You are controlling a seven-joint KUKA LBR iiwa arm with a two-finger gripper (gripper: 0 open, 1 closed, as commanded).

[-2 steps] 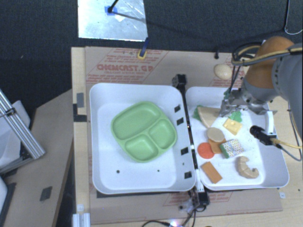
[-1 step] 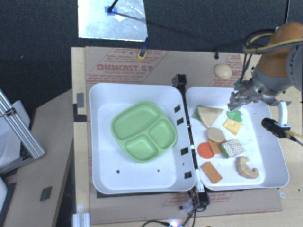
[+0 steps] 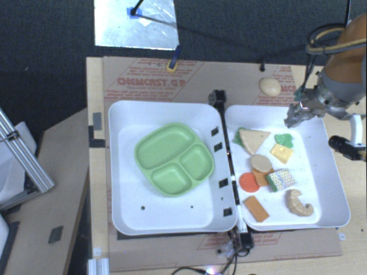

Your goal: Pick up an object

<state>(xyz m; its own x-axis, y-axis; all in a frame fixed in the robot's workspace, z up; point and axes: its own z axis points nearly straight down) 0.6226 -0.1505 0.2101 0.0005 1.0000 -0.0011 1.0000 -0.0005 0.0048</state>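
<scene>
The right bin (image 3: pixel 327 171) holds several toy foods: a pale wedge (image 3: pixel 253 139), a green piece (image 3: pixel 283 139), a yellow cheese block (image 3: pixel 281 152), a tan disc (image 3: pixel 262 163), an orange-red disc (image 3: pixel 248 182), a speckled block (image 3: pixel 280 179), an orange bar (image 3: pixel 256 208) and a tan croissant shape (image 3: pixel 299 203). My gripper (image 3: pixel 295 118) hangs over the bin's far edge, just beyond the green piece. Nothing shows between its fingers.
The left bin (image 3: pixel 123 211) carries a green three-compartment plate (image 3: pixel 173 158). A beige egg-shaped object (image 3: pixel 270 86) lies on the bench behind the right bin. A foil sheet (image 3: pixel 136 17) sits at the far back.
</scene>
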